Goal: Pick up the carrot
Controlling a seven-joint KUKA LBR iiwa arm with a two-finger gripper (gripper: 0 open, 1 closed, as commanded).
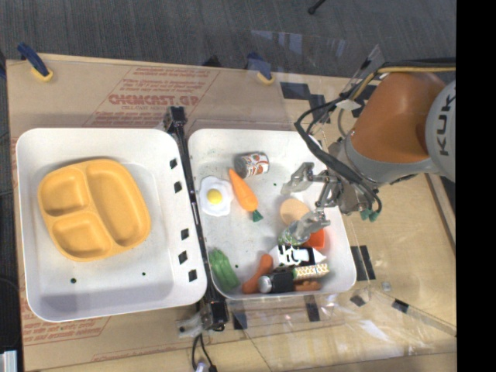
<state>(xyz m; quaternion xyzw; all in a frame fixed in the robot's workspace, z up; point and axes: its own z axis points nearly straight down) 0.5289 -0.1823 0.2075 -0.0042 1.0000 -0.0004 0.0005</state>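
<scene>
The carrot (245,191) is orange with a small green stalk end. It lies slantwise in the middle of the right bin (208,144), between a fried egg toy (215,197) and a beige round piece (292,210). My gripper (304,201) hangs over the bin's right half, a short way right of the carrot and apart from it. Its fingers (299,177) are spread, and it is open, with the beige round piece below the gap. The carrot is not between them.
A small can (253,163) lies just behind the carrot. Along the bin's front are a green vegetable (222,266), an orange-red stick (257,273), a black-and-white box (301,257) and a red item (317,239). The left bin (31,285) holds a yellow divided plate (93,208).
</scene>
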